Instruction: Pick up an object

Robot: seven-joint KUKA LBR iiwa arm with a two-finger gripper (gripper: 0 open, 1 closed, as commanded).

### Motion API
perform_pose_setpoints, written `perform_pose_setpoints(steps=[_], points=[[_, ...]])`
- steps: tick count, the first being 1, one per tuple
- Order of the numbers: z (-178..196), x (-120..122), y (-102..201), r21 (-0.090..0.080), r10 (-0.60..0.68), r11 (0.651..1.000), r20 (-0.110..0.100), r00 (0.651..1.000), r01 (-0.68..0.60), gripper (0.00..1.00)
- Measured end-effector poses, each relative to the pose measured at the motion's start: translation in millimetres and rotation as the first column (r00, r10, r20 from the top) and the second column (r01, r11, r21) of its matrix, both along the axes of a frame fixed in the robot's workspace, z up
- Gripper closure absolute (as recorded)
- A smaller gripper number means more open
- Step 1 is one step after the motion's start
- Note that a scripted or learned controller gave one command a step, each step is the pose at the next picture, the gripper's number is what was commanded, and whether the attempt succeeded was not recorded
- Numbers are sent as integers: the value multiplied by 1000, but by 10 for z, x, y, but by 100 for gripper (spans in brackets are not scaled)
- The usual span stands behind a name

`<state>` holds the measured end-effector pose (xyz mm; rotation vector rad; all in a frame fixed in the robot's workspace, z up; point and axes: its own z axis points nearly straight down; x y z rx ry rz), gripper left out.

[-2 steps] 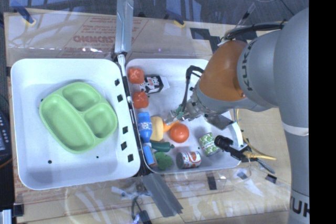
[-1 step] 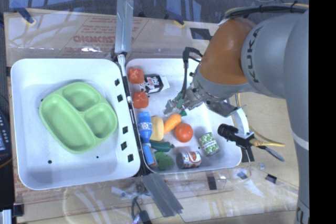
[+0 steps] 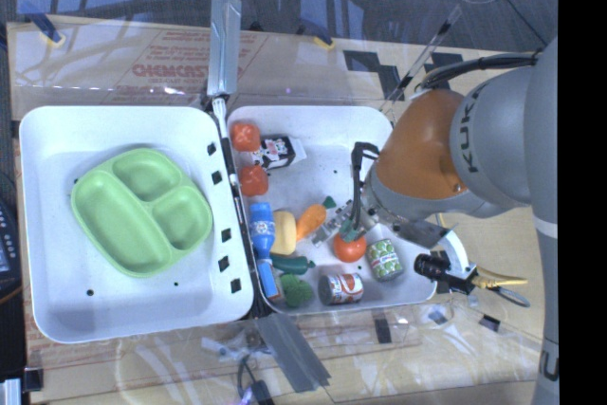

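You've got the arm (image 3: 446,156) reaching in from the right over the right bin (image 3: 313,123), and its jaws (image 3: 353,225) are down among the toy food, right over the tomato (image 3: 349,248), which sits near the middle of that bin toward its near side. Whether the jaws are spread or pressed together, you can't tell from here; the dark finger hardware blurs into the clutter, and nothing is plainly pinched between them. Watch the crowding: the carrot (image 3: 311,220) lies just to the left of the tomato, the green can (image 3: 384,259) just to its right, and the tipped can (image 3: 341,287) nearer still. A round tomato will likely roll or squirt sideways if the fingers close off-centre, and a finger could land on the carrot or the can instead and block the close. Over in the left bin (image 3: 57,138) the green divided plate (image 3: 142,209) sits well apart, so no trouble there. Far left in the right bin, the orange ball (image 3: 245,136) is out of reach of this move.
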<state>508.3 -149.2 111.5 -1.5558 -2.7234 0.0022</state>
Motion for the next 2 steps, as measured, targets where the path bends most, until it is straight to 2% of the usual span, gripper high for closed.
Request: perform_pose_setpoints(steps=[1, 2], points=[[665, -173, 114, -3, 320, 947, 7, 947, -320, 0], [-198, 579, 473, -2, 536, 844, 6, 844, -536, 0]])
